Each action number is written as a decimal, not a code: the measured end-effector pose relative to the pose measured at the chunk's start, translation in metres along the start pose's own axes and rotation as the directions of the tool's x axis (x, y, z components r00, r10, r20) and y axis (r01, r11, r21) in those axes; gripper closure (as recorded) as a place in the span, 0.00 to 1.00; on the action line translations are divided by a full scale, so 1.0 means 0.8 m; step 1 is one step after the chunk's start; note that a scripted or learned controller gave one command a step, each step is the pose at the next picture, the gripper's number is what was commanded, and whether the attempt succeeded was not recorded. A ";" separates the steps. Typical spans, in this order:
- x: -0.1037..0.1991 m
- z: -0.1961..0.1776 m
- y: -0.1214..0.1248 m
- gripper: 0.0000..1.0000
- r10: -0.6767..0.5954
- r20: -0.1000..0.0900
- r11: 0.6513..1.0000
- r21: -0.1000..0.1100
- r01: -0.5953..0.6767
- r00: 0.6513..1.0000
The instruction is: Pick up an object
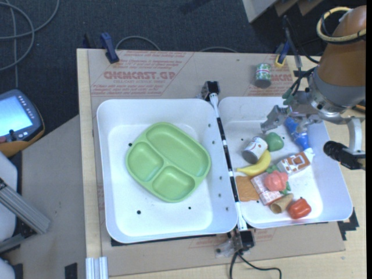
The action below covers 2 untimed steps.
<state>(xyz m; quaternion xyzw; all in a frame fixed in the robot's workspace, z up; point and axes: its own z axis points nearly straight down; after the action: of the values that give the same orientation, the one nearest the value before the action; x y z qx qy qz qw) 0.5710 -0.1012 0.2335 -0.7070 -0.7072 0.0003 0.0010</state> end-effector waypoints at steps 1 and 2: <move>0.012 0.188 0.012 0.00 0.000 -0.002 1.000 0.009 0.000 1.000; 0.008 0.187 -0.014 0.00 0.001 -0.001 1.000 0.004 -0.001 1.000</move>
<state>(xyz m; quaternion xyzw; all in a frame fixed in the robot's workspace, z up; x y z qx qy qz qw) 0.5598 -0.0949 0.0840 -0.7074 -0.7068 0.0013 0.0026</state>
